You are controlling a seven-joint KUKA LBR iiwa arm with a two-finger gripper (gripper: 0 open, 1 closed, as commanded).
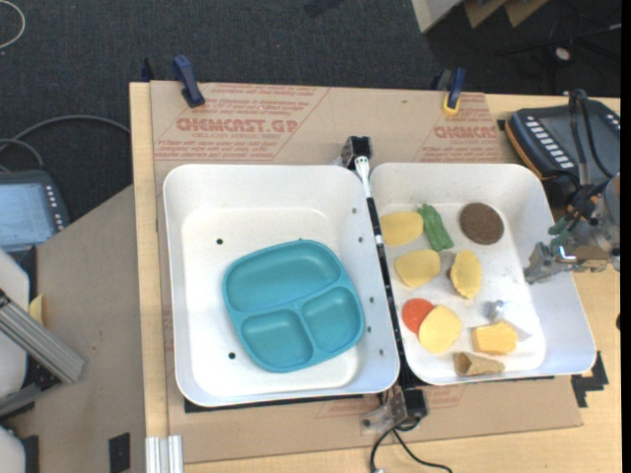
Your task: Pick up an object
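A teal divided plate (pixel 293 304) lies in the left white bin (pixel 187 264) — two clamps (pixel 187 80) grip the board's far edge.

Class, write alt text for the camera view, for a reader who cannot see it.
Two white bins sit side by side on a bench: the left bin holds a teal divided plate, the right bin holds scattered toy foods, mostly yellow. The end effector hangs at the right bin's right rim, gripping nothing visible.

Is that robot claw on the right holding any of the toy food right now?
Nothing is held. The gripper sits at the right bin's edge, away from the food pieces.
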